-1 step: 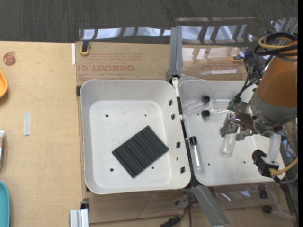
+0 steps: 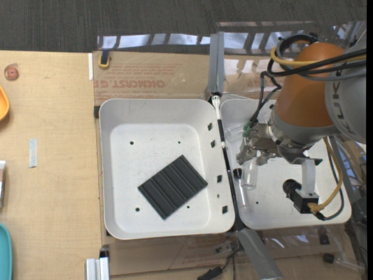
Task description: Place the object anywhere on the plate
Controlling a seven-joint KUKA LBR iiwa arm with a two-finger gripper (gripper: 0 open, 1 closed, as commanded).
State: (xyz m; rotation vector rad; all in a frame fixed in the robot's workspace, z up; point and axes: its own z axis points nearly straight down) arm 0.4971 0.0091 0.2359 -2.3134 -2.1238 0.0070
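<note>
The claw (image 2: pixel 252 156) hangs over the left part of the right bin (image 2: pixel 291 225), close to the wall shared with its neighbour, a cluster of grey metal and thin wires. From this angle I cannot tell whether it is clenched or released. Just beneath its tip lies a small, clear, glassy-looking object (image 2: pixel 248 178), roughly tubular and hard to make out against the white floor; it seems to be at or touching the claw's tip, but I cannot tell whether it is gripped. Nearest the camera, a strip of brown cardboard (image 2: pixel 175 255) shows below both bins, crossed by a grey metal bar (image 2: pixel 259 258), and a smooth teal edge (image 2: pixel 4 255) sits at the bottom left corner. Next comes the left bin (image 2: pixel 116 156), a shallow, glossy white plastic tray with rounded corners and a few small dark holes in its floor. In it lies the plate (image 2: pixel 173 186), a flat, dark grey rectangle with parallel ridges running along its length, turned at a slant and well apart from the clear object. A small black block (image 2: pixel 296 195) with a yellow cable hangs from the arm over the right bin. Above it swells the arm's smooth orange band (image 2: pixel 312 80), round and matte, with yellow and black cables (image 2: pixel 285 45) looping over it. To the left, the pale wood-grain table (image 2: pixel 52 127) carries a small grey strip (image 2: pixel 32 153) and a pink disc (image 2: pixel 11 72). Farther back lies more cardboard with red print (image 2: pixel 140 77), then dark ribbed carpet (image 2: pixel 116 10).
</note>
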